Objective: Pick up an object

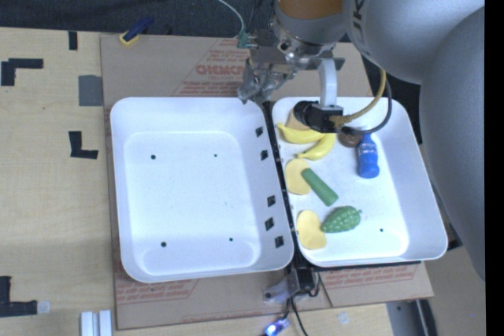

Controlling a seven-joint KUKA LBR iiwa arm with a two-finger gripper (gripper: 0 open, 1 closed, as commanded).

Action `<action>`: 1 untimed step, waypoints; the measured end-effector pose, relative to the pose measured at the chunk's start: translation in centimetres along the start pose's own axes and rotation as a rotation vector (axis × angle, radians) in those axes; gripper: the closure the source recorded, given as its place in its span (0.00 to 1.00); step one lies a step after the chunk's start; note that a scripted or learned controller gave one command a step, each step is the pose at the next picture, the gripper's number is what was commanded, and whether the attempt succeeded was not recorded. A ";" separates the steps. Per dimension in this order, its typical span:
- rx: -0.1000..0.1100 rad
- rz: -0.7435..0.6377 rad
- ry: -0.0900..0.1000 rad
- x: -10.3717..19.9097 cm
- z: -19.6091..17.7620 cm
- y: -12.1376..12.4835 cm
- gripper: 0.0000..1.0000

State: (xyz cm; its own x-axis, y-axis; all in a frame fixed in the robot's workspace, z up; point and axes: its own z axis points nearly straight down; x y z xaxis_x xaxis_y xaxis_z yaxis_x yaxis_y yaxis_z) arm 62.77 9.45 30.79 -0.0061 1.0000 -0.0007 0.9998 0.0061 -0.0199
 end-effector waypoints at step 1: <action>-0.016 0.011 -0.003 -7.0 1.5 1.8 1.00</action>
State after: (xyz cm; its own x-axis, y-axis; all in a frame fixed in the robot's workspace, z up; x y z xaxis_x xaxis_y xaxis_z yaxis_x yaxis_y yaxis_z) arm 64.59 2.46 29.28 0.0050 1.0000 -0.0036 1.0000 -0.0050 -0.0042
